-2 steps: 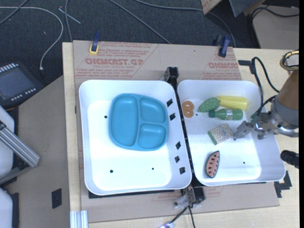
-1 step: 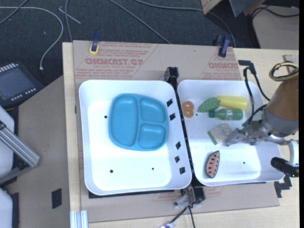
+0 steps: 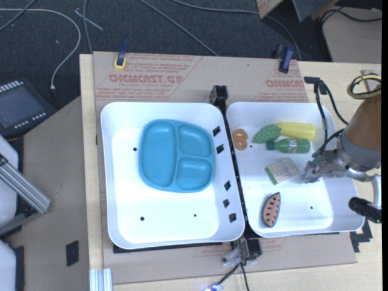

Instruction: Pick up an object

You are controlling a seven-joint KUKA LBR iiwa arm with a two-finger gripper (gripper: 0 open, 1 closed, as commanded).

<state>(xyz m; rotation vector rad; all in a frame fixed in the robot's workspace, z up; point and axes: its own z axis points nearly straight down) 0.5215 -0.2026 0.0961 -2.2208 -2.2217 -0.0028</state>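
Reaching in from the right, the arm (image 3: 364,135) puts its tool (image 3: 314,170) low over the right bin (image 3: 339,217), just beside a checkered green-and-white piece (image 3: 281,170); whether the tool is apart or together cannot be told. That bin also holds a watermelon slice (image 3: 271,209), a pretzel (image 3: 240,139), a green bottle (image 3: 288,145), a leafy green item (image 3: 265,133) and a yellow piece (image 3: 297,130). The left bin (image 3: 121,180) carries a blue 3-compartment plate (image 3: 177,155). Both bins sit on the counter (image 3: 151,71).

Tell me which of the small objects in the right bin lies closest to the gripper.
The checkered green-and-white square piece lies closest, just left of the gripper. The watermelon slice, green bottle, yellow piece and pretzel all lie farther off.
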